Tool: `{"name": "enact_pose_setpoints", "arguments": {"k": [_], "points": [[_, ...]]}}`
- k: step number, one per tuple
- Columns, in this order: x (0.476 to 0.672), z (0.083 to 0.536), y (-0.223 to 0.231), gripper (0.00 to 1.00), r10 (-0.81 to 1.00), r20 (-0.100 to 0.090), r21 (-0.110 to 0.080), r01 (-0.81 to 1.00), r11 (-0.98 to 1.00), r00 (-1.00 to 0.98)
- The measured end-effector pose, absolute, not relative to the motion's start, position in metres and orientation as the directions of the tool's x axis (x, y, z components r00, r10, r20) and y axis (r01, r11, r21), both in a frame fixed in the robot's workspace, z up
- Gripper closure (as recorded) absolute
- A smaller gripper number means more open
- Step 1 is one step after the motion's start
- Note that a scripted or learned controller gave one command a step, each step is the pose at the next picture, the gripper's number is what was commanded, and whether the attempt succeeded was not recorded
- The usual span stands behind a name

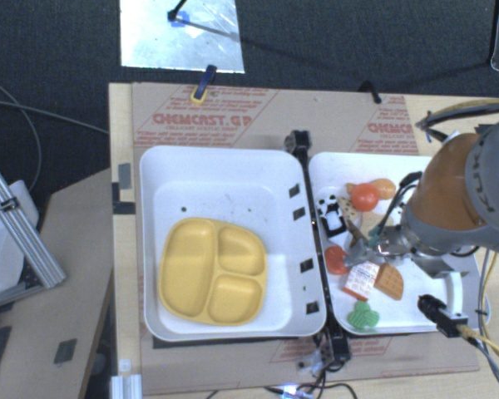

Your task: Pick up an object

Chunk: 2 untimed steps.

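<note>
Cardboard is covering the counter (pixel 233 119) under two bins. Hovering in the right bin (pixel 403 327), the end effector (pixel 368 248) is perhaps closing over a light, stiff card packet (pixel 362 279) at its six o'clock; its grip I cannot tell. Pinch the packet's edges.

Grey arm (pixel 491 181) with a broad orange band (pixel 441 191), black cable (pixel 397 199) along the wrist.

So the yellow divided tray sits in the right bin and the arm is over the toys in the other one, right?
Not quite. The camera view shows the yellow tray in the left bin; the arm is over the toys in the right bin.
</note>
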State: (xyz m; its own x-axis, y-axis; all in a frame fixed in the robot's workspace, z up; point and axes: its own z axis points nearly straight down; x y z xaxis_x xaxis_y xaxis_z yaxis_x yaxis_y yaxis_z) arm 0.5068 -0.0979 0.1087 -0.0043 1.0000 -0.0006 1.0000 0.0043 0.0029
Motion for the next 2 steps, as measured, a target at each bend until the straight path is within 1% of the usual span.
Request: {"name": "enact_pose_setpoints", "arguments": {"k": [1, 2], "points": [[0.493, 0.09, -0.103, 0.0, 1.0, -0.003, 0.023, 1.0, 0.004, -0.004], [0.523, 0.091, -0.088, 0.0, 1.0, -0.009, 0.014, 1.0, 0.001, -0.001]]}}
